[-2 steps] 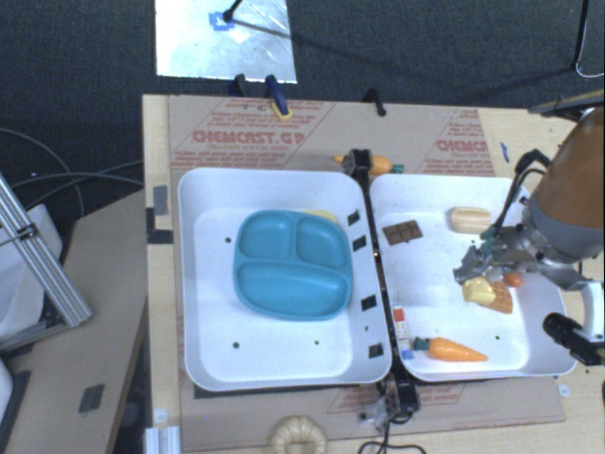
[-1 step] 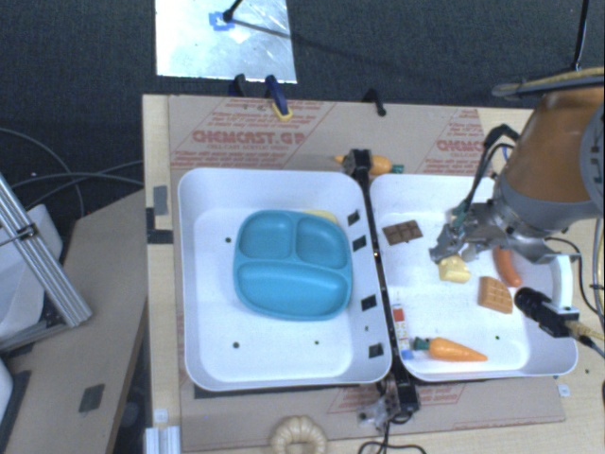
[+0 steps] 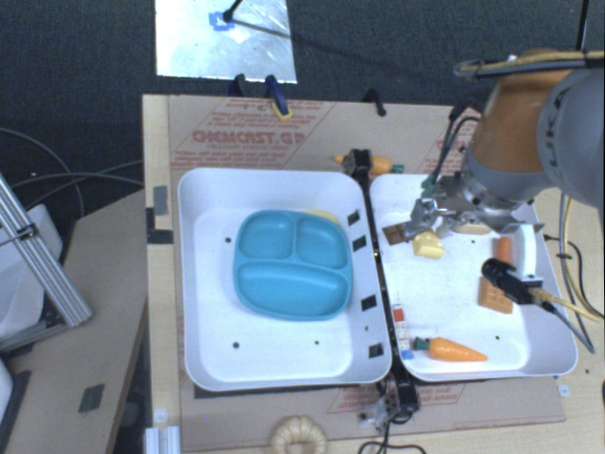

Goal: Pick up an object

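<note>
pale ring (image 3: 298, 435) sits at the tabletop's near edge. carrot (image 3: 457, 351), brown cracker (image 3: 493, 297) and yellow block (image 3: 428, 246) share the right bin (image 3: 560, 346). tool (image 3: 421, 221) hangs just over the yellow block; spread or pressed together, cannot tell.

The left bin (image 3: 213, 339) and right bin (image 3: 454, 291) are white; the counter (image 3: 312, 126) is tan with red lettering. The plate (image 3: 293, 265) is light blue, the carrot (image 3: 457, 351) orange, a block (image 3: 428, 245) pale yellow, a wafer (image 3: 492, 297) brown, possibly gridded.
</note>
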